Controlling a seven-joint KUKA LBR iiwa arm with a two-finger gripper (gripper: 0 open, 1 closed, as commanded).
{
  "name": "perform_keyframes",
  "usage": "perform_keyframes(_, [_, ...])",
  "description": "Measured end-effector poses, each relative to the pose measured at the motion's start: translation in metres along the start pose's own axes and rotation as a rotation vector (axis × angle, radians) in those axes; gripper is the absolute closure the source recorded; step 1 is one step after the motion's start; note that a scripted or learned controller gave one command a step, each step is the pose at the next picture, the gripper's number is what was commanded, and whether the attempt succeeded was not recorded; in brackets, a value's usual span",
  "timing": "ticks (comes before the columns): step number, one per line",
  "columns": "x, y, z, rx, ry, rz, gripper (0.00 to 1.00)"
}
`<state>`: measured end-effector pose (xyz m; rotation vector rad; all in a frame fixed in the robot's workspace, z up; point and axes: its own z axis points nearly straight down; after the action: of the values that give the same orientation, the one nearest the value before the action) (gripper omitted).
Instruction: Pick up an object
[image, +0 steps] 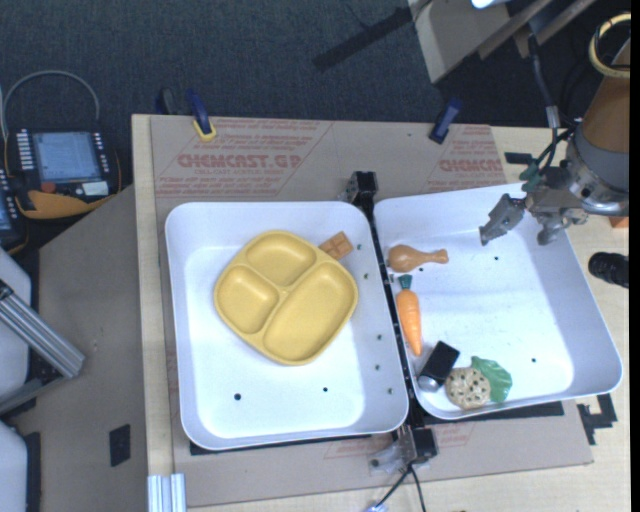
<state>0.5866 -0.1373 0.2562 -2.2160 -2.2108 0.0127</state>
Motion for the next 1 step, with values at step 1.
perform_keyframes(1, [0.0004, 0.0022, -0.0069, -0.013, -0.002, -0.003, 0.00])
